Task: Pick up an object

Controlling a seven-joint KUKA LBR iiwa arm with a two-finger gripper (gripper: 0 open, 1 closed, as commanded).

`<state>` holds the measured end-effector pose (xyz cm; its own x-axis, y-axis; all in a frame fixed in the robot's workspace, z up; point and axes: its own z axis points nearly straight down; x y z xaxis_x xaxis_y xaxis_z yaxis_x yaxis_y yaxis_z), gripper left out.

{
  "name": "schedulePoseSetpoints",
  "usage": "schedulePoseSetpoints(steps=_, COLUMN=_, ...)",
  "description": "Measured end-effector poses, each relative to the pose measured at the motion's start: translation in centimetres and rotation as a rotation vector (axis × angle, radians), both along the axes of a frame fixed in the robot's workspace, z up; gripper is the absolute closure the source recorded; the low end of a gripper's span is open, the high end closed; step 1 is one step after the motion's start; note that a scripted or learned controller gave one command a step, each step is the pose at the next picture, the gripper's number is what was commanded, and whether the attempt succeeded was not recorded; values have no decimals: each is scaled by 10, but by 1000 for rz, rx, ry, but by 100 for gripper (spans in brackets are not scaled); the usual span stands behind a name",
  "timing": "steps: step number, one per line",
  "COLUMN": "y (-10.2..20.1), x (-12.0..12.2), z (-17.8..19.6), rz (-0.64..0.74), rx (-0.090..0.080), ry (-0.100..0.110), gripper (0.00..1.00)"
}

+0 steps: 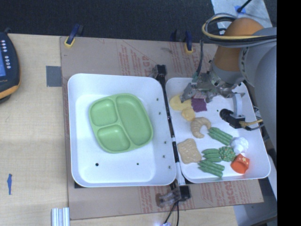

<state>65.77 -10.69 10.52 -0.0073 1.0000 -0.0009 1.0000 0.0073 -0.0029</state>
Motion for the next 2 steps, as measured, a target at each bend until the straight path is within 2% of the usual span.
schedulePoseSetpoints(steps=1, y=-5, x=-1, z=-12, rz=-4, rx=0, ry=0, gripper=0)
schedulePoseSetpoints(steps=2, y=-5, x=0, z=-1, rz=-2, rx=0, ry=1, gripper=100)
